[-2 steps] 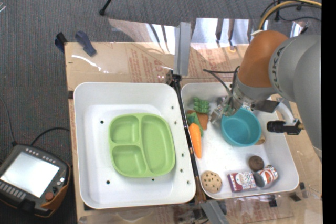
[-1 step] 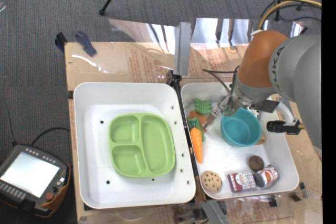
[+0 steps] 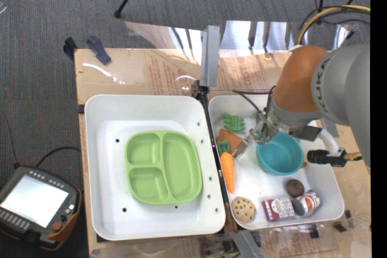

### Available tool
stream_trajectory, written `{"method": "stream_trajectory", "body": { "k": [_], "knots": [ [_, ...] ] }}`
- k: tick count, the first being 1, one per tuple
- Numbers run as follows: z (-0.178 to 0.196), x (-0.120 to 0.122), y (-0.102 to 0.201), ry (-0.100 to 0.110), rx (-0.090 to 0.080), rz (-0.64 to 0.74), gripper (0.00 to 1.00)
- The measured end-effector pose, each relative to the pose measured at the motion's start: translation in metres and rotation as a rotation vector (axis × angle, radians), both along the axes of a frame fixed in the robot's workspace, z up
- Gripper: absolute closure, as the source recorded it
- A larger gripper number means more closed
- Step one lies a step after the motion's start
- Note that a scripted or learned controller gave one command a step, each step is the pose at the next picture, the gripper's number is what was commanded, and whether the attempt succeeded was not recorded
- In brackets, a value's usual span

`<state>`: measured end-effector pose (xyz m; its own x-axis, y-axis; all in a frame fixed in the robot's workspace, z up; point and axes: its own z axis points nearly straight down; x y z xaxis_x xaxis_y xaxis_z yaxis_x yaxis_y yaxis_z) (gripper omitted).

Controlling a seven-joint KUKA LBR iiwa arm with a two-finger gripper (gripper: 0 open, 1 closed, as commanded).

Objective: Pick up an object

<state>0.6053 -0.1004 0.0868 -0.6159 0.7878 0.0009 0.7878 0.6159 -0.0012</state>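
Left bin [image 3: 97, 130], centre-left of the frame: one green divided plate [image 3: 163, 166], three compartments, lying flat. Right bin [image 3: 335, 190], centre-right: a toy carrot [image 3: 227, 171] along its left wall, orange with a green top; a second orange piece [image 3: 230, 137] just above it; a green ridged item [image 3: 233, 122] nearer the upper left corner of that bin; a teal bowl [image 3: 280, 154] in the middle, upright; a dark brown round item [image 3: 295, 187] below the bowl; a speckled cookie [image 3: 243, 209] at the lower left; a small red-and-white carton [image 3: 277, 209] beside it, touching a can [image 3: 307, 203] lying on its side. My arm [image 3: 326, 84] enters from the right of the frame, orange band above the wrist. My gripper [image 3: 247, 143] sits low in the right bin, between the orange piece and the bowl's left rim; how far my jaws stand apart I cannot tell, and nothing is visibly held. Lower left corner of the frame: a handheld pendant [image 3: 37, 205] with a lit screen.
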Motion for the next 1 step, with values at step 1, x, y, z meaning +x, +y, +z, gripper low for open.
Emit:
{"method": "stream_trajectory", "body": {
  "k": [1],
  "knots": [
    [0.0004, -0.0355, -0.0591, -0.002, 0.002, 0.105, 0.0]
  ]
}}
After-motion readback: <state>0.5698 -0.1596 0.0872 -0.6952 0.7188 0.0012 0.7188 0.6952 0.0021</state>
